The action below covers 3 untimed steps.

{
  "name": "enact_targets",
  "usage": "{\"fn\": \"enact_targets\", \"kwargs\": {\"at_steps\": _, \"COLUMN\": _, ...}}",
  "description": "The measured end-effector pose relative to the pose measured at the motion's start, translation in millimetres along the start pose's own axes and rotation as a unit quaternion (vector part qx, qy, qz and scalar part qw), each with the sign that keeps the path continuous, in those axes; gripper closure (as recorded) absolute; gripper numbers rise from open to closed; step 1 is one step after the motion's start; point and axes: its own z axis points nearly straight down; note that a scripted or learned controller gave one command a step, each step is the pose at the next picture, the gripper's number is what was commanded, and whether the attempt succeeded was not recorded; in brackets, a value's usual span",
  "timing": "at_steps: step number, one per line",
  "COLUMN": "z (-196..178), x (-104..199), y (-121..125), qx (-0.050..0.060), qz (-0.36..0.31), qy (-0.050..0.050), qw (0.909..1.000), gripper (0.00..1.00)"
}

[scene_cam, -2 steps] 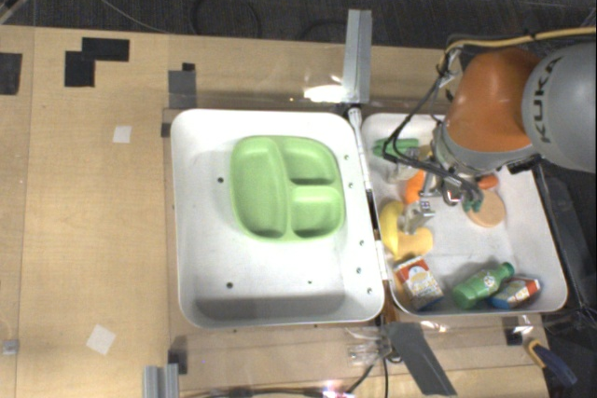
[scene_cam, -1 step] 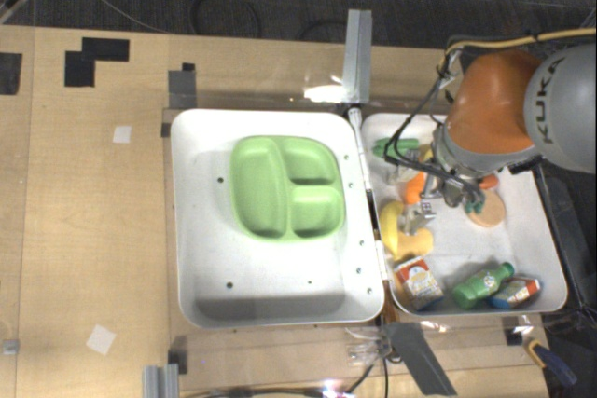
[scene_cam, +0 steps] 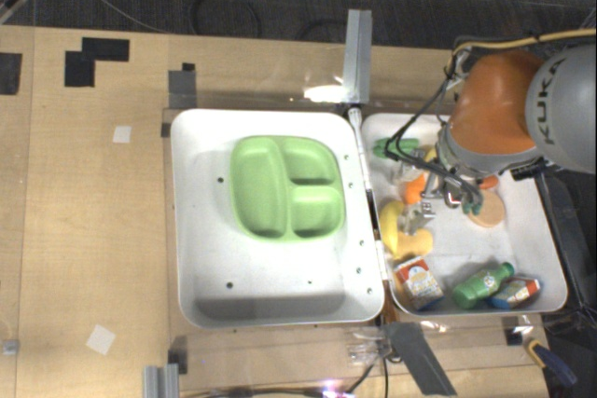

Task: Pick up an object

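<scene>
The right bin [scene_cam: 550,266] holds several small items: a yellow banana-like piece [scene_cam: 403,236], an orange piece [scene_cam: 414,190], a green item at the back [scene_cam: 394,147], a small printed carton [scene_cam: 417,282], a green bottle [scene_cam: 481,284], a blue and red item [scene_cam: 516,293] and a tan disc [scene_cam: 487,212]. My gripper [scene_cam: 438,196] hangs low over the bin's middle, beside the orange piece and just above the yellow one. The arm's orange band and wrist hide the fingers from above.
The left bin [scene_cam: 201,200] carries a green divided tray [scene_cam: 284,186]. A grey post [scene_cam: 357,56] stands behind the rim where the two bins meet. Cables loop off the wrist over the back of the right bin.
</scene>
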Motion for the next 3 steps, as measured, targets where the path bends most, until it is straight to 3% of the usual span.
{"fn": "enact_targets", "kwargs": {"at_steps": 1, "z": 1, "x": -8, "y": 5, "qx": 0.0, "qz": -0.003, "qy": 0.001, "qw": 1.0, "gripper": 0.0}}
{"fn": "enact_targets", "kwargs": {"at_steps": 2, "z": -13, "x": -12, "y": 7, "qx": 0.0, "qz": -0.005, "qy": -0.004, "qw": 1.0, "gripper": 1.0}}
{"fn": "enact_targets", "kwargs": {"at_steps": 3, "z": -128, "x": 1, "y": -58, "qx": 0.002, "qz": -0.135, "qy": 0.0, "qw": 0.9908, "gripper": 1.0}}
